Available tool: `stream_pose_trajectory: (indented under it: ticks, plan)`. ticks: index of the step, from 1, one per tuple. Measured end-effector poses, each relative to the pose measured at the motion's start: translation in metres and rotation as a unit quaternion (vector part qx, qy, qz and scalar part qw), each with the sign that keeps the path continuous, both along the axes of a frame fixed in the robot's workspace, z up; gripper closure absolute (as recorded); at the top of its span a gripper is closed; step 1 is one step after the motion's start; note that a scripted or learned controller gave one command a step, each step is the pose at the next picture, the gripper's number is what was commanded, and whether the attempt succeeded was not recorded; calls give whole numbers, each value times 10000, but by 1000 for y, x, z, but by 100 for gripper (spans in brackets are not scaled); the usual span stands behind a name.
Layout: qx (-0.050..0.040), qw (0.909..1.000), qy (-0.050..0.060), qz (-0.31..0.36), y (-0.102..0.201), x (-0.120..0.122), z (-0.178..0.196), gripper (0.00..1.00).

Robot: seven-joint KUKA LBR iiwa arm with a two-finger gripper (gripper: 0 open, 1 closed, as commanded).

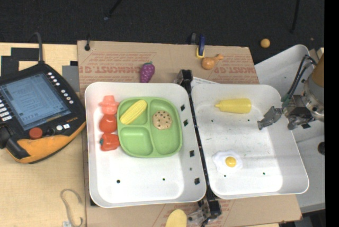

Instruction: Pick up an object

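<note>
My gripper (280, 119) hangs at the right edge of the right bin (254, 189), fingers spread apart and nothing between them. A yellow mustard bottle (233, 106) lies on its side in that bin's far part, left of the gripper. A fried egg (229, 161) rests near the bin's front. In the left bin (137, 189) sits a green divided plate (150, 126) holding a corn cob (132, 111) and a cookie (162, 120). Red and pink toy pieces (108, 123) line up left of the plate.
A tablet controller (33, 108) lies on the bench at the left. Behind the bins on the cardboard are a purple grape bunch (146, 71) and an orange pear-like toy (210, 62). A yellow lemon (176, 218) sits at the front edge.
</note>
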State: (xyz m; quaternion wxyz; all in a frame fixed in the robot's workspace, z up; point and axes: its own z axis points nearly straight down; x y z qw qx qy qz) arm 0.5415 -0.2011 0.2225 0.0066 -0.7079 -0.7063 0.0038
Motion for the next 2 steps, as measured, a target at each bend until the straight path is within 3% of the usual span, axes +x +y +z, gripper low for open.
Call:
stream_pose_trajectory:
  ticks: [1,2]
  plan:
    - [-17,10000,-68,10,0,3,7,0]
    - [-9,10000,-42,17,-2,0,-37,0]
